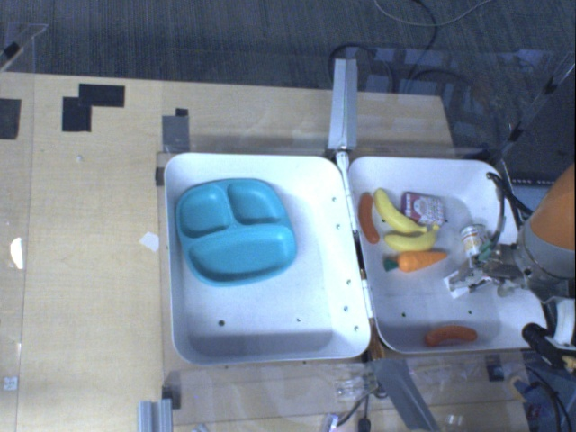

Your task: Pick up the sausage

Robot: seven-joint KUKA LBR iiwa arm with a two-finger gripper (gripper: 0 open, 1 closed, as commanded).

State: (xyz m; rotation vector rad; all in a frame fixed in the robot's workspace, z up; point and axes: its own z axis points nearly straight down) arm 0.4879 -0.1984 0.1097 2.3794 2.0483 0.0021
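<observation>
the left bin [261, 327] holds a blue divided plate [236, 229], which lies in its upper left part, well apart from everything else. a thin rim separates it from the right bin [432, 171], where all the small things lie.

just inside that bin's left wall rests one sausage [367, 217], reddish and lying lengthwise along the wall. just beside it to the right are two bananas [402, 222], one curved above the other, and a small dark red packet [423, 208] touches their upper right. below the bananas lies a carrot [419, 261] with its green end pointing left. a second sausage [451, 335] lies alone near the bin's front wall, well apart from the rest.

further right, the gripper [470, 275] hangs over the bin floor, near the carrot's tip and above the front sausage. whether its metal fingers stand apart or together cannot be told, and nothing shows between them. the arm [551, 232] enters from the right edge with its orange band showing.
</observation>
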